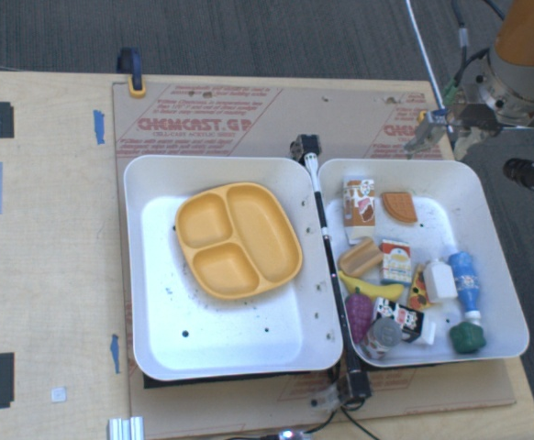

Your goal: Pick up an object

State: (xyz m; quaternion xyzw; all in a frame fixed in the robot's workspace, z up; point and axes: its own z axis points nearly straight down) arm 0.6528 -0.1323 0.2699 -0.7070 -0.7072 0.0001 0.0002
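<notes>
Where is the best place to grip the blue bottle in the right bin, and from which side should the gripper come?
Probably the blue bottle is best gripped across its blue body, coming straight down from above. It lies flat on the floor of the right bin, white cap toward the green object. The fingers should close across its narrow width; the white block crowds one side.

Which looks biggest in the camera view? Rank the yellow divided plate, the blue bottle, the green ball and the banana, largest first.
1. yellow divided plate, by far the largest
2. blue bottle
3. banana, partly hidden under other items, so its place next to the bottle is unsure
4. green ball
</notes>
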